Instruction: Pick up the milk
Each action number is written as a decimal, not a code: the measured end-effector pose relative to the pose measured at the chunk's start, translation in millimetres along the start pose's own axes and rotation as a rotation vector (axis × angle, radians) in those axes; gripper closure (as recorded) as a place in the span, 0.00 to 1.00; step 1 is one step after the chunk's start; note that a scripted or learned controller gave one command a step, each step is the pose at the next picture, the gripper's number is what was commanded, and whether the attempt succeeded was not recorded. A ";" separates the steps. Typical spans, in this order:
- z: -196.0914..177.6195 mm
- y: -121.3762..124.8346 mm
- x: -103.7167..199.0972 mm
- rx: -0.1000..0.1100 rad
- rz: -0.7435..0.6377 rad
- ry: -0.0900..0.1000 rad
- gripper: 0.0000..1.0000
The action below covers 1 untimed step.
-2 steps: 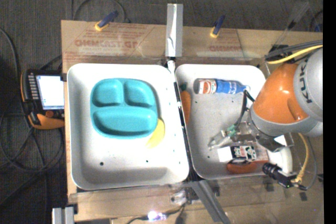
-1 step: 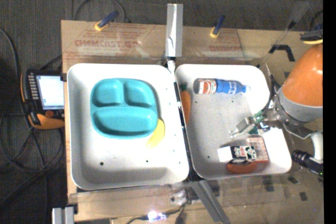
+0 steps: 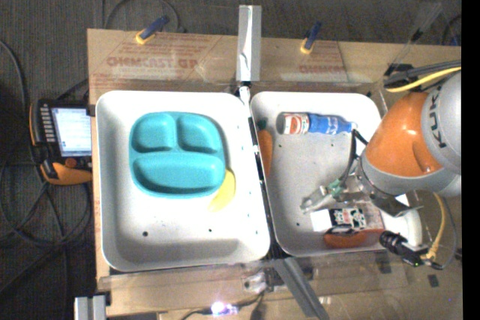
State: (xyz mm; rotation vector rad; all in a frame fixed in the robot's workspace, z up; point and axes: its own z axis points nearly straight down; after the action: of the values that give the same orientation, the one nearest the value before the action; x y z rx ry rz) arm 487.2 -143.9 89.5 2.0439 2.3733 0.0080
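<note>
The milk (image 3: 346,219) is a small white carton with dark print, lying near the front right corner of the right bin (image 3: 296,240). A red-orange item (image 3: 352,238) lies against its front side. My gripper (image 3: 328,195) hangs just above and slightly left of the carton, its metal parts reaching left over the bin floor. The grey arm with its orange band (image 3: 405,142) comes in from the right and hides the bin's right wall. I cannot see the carton between the gripper's parts.
A blue bottle with a white and red label (image 3: 311,124) lies along the right bin's back wall. An orange item (image 3: 264,150) rests against its left wall. The left bin (image 3: 112,236) holds a teal divided plate (image 3: 178,155) and a yellow item (image 3: 223,192).
</note>
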 end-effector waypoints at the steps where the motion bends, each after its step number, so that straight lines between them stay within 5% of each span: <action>1: -72.6 -3.7 -5.6 0.012 -0.029 0.004 0.00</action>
State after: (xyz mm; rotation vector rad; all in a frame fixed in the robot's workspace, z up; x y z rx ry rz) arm 483.6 -149.8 162.1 2.0164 2.4111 -0.0019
